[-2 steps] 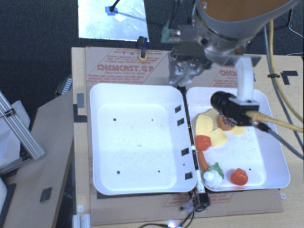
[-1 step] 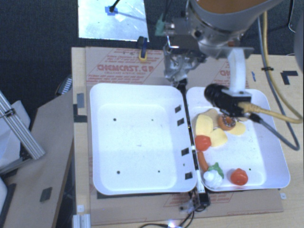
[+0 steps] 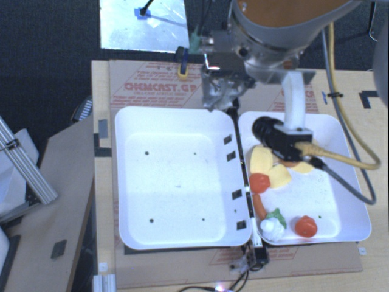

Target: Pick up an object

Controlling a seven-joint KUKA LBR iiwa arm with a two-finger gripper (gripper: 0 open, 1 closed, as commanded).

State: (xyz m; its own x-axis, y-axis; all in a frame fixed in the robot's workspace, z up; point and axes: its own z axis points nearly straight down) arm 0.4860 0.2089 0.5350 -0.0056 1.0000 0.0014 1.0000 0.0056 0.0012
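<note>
Camera view, and you're at the approach step. The gripper [image 3: 222,99] hangs above the far rim where the two bins meet, with nothing visibly in it. From this angle you can't tell whether the claw is open or closed.

Your candidates all lie in the right bin [image 3: 331,208]:
- a pale yellow piece [image 3: 262,159], touching a second yellow piece [image 3: 281,176]
- a red tomato [image 3: 259,182] just beside them
- an orange carrot [image 3: 259,206] along the inner wall
- a white-and-green piece [image 3: 273,227] and a red piece [image 3: 306,226] near the front rim

Next move, as I judge it: swing over the right bin, choose one, line up and descend. The red piece at the front sits clear of its neighbours, so it looks a cleaner target than the crowded yellow cluster.

Both the right bin and the left bin [image 3: 176,169] rest on a printed cardboard sheet [image 3: 152,87] on the wooden bench [image 3: 70,163]. The floor beyond is dark, with a shiny metal plate [image 3: 143,14] lying on it.
</note>
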